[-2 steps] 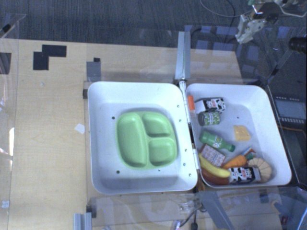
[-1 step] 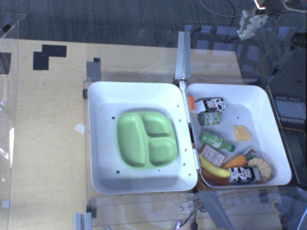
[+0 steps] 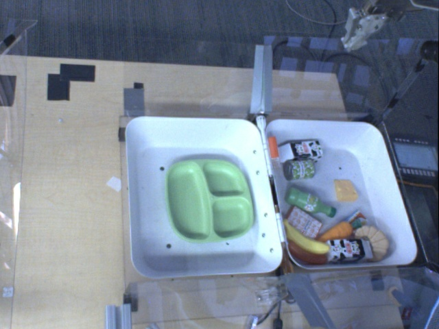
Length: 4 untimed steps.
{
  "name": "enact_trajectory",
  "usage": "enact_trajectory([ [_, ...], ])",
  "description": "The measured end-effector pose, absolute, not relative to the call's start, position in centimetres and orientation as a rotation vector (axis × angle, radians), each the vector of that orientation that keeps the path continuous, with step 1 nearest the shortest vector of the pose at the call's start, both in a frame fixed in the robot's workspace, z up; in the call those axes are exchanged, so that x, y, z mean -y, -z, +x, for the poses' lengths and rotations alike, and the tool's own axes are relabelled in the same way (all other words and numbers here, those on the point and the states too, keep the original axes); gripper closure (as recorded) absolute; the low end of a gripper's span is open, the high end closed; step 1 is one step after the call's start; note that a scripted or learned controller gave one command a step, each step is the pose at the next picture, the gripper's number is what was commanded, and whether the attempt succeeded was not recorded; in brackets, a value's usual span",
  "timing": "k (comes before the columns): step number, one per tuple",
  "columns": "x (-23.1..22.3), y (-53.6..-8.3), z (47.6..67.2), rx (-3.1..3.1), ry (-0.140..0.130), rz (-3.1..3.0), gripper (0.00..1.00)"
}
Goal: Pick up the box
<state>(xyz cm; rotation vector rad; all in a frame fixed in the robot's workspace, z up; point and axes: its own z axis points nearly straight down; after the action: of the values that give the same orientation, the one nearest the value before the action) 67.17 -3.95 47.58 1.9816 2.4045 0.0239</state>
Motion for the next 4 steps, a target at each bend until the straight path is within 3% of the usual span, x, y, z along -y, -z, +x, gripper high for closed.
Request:
enact_trajectory([
  [4, 3.4, -52.8, 67.4, -2.403, -0.046, 1.938, 1.0],
])
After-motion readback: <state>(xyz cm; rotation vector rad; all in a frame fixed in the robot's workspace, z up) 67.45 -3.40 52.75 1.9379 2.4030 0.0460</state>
